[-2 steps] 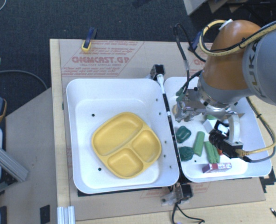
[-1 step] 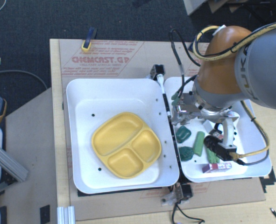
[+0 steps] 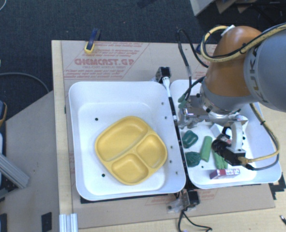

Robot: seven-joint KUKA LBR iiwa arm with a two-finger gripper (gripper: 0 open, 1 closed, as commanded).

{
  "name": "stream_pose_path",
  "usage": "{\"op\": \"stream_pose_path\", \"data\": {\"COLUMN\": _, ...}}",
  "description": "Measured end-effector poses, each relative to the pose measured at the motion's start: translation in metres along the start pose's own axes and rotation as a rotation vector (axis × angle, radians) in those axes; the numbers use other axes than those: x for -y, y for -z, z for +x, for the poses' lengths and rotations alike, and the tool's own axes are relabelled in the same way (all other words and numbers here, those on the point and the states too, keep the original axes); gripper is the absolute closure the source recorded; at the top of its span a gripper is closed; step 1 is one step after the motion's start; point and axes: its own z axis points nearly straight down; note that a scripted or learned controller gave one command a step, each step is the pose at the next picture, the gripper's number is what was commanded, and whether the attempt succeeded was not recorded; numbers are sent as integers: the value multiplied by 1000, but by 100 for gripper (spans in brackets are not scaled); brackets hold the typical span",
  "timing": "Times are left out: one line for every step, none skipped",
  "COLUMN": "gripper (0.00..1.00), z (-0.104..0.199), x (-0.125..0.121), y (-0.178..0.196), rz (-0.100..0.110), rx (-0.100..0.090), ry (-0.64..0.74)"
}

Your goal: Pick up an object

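Orange and grey fill the upper right as the arm [image 3: 244, 66] leans over the right bin [image 3: 266, 144], its wrist low above the bin's left half. The gripper [image 3: 193, 117] sits near the divider between the two bins, metal parts showing under the orange band; whether it is wide, narrow or closed on anything, I cannot tell from this angle, the wrist hides too much.

Just below the gripper lies a cluster of green pieces: a dark teal lump [image 3: 189, 138] right beside the divider, a lighter green stick [image 3: 206, 148] tilted next to it, and another dark green piece [image 3: 193, 158] lower down. All three rest on the bin floor, close under the gripper but apart from it. Further toward the near edge sits a small red and white packet [image 3: 224, 173], lying flat, with a black part of the arm's attachment just above it.

Over in the left bin [image 3: 84, 129], a yellow divided tray [image 3: 130, 150] with three compartments lies tilted across the middle, well apart from the gripper.
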Motion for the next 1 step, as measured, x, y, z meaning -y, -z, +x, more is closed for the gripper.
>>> {"op": "stream_pose_path", "data": {"gripper": 100, "z": 3, "x": 10, "y": 8, "rz": 2, "rx": -1, "ry": 0}}
